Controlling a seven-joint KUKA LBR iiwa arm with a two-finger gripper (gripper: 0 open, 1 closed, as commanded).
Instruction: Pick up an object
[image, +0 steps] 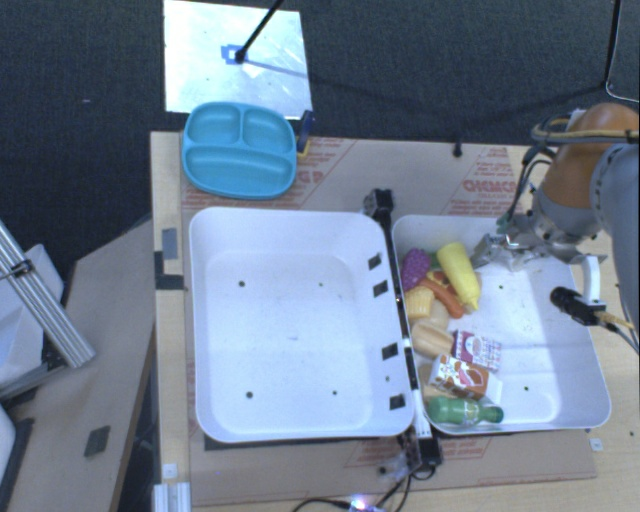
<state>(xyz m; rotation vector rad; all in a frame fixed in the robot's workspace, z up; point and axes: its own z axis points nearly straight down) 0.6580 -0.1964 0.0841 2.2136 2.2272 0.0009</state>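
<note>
Two white bins sit side by side; the right bin (575, 395) holds a pile along its left wall: one yellow corn cob (459, 273), one purple fruit (416, 268), one carrot (447, 291), one green bottle (464, 411) and two small cartons (467, 364). The gripper (515, 246) hovers at the bin's upper right edge, just beside the corn; its finger spread cannot be told.

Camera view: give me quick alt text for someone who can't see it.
The gripper hovers over the right bin's far edge, beside toy food clustered along the bin's left side: a yellow corn cob, a purple piece, a green bottle. A blue divided plate sits behind the left bin.
</note>
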